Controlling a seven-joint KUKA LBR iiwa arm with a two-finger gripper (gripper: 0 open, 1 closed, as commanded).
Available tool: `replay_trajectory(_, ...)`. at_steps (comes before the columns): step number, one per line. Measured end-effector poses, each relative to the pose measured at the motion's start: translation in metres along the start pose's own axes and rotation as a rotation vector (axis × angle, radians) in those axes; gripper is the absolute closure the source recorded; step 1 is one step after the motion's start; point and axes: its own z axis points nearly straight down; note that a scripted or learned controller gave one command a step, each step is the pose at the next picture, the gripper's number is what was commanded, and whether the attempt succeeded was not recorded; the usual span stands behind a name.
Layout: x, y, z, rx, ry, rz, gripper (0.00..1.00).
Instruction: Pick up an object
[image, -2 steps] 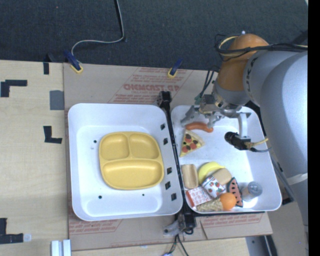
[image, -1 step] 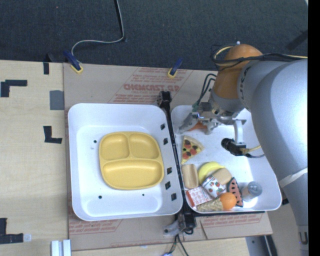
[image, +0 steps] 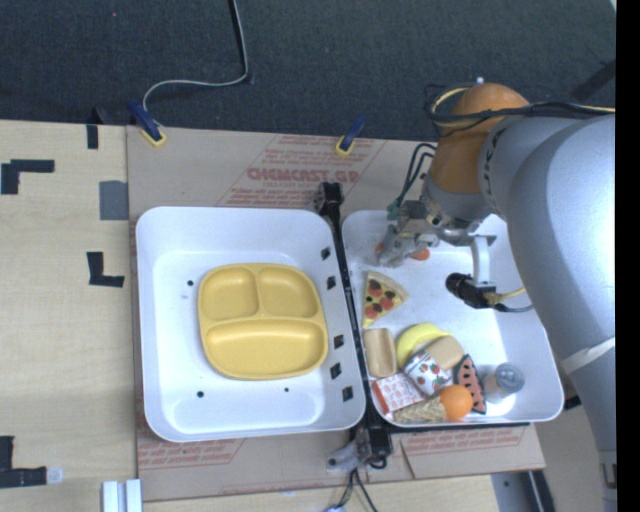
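Observation:
My gripper (image: 400, 247) hangs over the far part of the right bin (image: 520, 340), below the orange wrist band; whether anything sits in it is hidden from this angle. Just in front of it a pizza slice toy (image: 382, 296) lies on the bin floor. A small red-orange piece (image: 421, 254) shows right beside the gripper. Near the bin's front lie a bread piece (image: 379, 351), a yellow banana-like toy (image: 420, 340), a red-and-white carton (image: 427, 374), an orange ball (image: 456, 402), a watermelon slice (image: 470, 381) and a cracker (image: 405, 400).
The left bin (image: 170, 260) holds a yellow divided plate (image: 262, 320). A grey round piece (image: 508, 378) sits at the right bin's front right. A black clip (image: 473, 290) juts from the arm. The bulky grey arm covers the bench's right side. A black divider (image: 340, 290) runs between the bins.

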Motion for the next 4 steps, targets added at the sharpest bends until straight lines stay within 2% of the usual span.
replay_trajectory(1, 0.0, 0.0, 0.0, 0.0, 0.0, 0.0, 0.0)
replay_trajectory(2, 0.001, 0.0, -0.009, 0.001, 0.001, -0.001, 1.0)
replay_trajectory(3, 0.001, 0.0, -0.009, 0.001, 0.0, -0.001, 0.0)
replay_trajectory(4, 0.001, 0.0, -0.019, 0.001, 0.001, -0.001, 1.0)
